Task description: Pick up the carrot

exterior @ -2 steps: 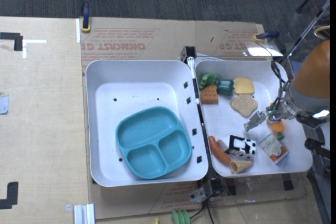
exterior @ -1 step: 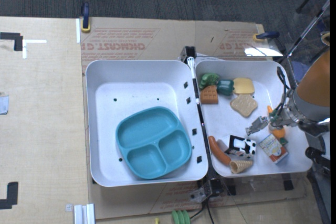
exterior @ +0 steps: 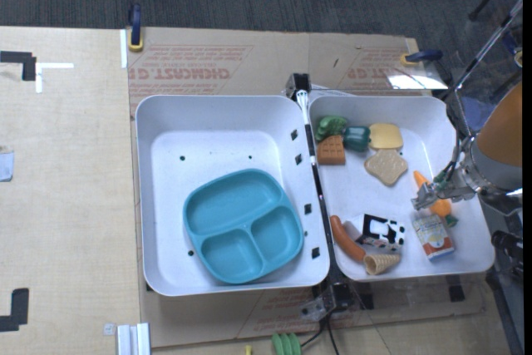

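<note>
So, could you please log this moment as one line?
claw at carrot | right bin | grasp unconfirmed | blue tray in left bin

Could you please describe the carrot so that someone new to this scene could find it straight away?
Look in the right-hand white bin, the one crowded with toy food, and go to its right side where the gripper reaches in. The carrot lies at the fingertips, just above a small carton. It is the one small bright orange piece there.
</note>
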### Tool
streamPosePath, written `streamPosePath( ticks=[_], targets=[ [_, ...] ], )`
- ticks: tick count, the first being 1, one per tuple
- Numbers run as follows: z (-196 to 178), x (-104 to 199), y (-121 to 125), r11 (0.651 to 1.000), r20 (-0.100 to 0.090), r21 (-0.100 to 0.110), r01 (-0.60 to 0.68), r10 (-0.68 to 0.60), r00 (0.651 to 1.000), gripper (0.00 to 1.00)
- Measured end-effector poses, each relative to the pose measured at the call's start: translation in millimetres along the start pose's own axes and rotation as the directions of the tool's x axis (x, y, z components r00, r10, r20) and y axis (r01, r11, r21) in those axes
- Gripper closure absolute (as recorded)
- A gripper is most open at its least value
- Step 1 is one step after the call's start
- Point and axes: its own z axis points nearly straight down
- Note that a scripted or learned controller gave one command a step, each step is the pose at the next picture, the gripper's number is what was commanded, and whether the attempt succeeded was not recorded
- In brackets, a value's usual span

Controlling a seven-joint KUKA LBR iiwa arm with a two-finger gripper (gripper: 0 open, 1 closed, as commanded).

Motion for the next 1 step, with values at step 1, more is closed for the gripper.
streamPosePath(
  ticks=[1],
  targets=[
    [-49.6,52.8,52.8,0.985,0.016,0.02,0.174,-0.174,0.985,1.0]
  ],
)
